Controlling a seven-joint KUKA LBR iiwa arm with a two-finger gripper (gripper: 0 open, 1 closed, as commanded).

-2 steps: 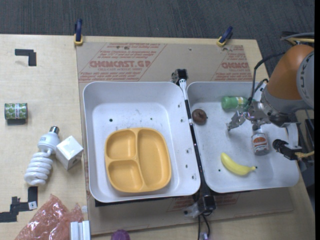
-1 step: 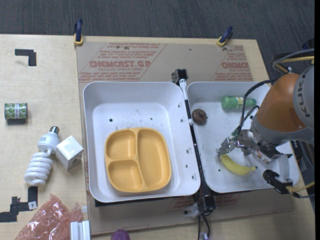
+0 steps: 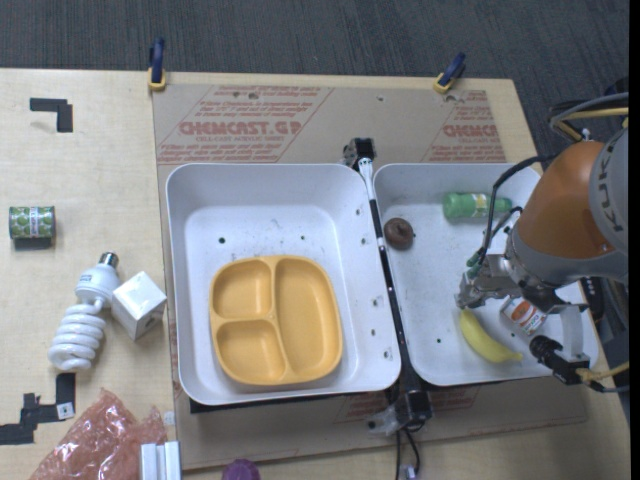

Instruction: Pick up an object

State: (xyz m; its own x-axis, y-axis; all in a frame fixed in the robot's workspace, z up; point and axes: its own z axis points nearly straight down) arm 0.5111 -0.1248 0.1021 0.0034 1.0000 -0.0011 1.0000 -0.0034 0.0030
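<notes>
Camera view from above showed us the arm (image 3: 575, 203) reaching into the right bin (image 3: 425, 268), its jaws low over the bin floor just above the upper end of a yellow banana (image 3: 487, 340); whether they were wide or narrow, we could not tell. In that same bin we saw a green bottle (image 3: 468, 205) near the far wall and a small brown object (image 3: 400, 232) by the left wall, while the left bin (image 3: 190, 268) held a yellow divided plate (image 3: 275, 320).
</notes>
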